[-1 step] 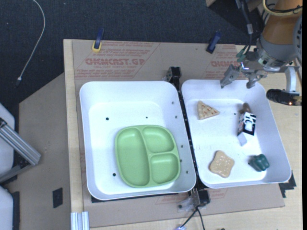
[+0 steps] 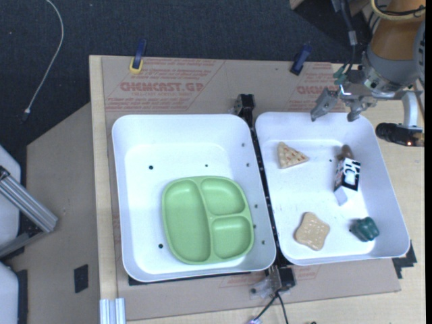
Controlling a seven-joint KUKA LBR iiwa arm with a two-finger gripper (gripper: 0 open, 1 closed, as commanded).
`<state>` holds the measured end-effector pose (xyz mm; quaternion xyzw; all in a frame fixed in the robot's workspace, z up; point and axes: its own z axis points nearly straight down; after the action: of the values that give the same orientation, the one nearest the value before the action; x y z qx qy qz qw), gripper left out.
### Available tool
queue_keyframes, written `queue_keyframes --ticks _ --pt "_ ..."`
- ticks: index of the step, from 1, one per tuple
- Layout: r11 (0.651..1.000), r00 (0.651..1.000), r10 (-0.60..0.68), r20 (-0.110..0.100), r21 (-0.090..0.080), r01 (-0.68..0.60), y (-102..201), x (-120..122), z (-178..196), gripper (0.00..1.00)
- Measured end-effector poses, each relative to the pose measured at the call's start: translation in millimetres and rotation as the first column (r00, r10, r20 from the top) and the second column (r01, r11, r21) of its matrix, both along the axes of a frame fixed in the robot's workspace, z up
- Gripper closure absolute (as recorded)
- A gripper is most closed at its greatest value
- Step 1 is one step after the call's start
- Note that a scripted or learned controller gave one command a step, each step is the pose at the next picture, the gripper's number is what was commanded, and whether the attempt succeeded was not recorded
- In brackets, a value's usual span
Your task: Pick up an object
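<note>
Your tool [image 2: 336, 105] hangs at the upper right of the frame, over the far rim of the right bin [image 2: 391, 201], with its two fingers spread wide and nothing between them or touching them. Every candidate lies in that bin: a triangular cracker [image 2: 291, 156] near the upper left, a black-and-white packet [image 2: 346, 175] right of it, a tan biscuit [image 2: 311, 231] toward the bottom and a small dark-green piece [image 2: 365, 229] at lower right. Choose the cracker, since it lies nearest and well apart from the others; centre over it, descend vertically, and close only once both fingers flank it.
</note>
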<state>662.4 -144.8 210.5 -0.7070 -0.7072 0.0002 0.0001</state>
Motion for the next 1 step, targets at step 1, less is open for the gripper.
queue_keyframes --ticks 1 --pt "1.000 1.000 0.001 -0.001 0.000 -0.001 5.0 -3.4 -41.7 0.00"
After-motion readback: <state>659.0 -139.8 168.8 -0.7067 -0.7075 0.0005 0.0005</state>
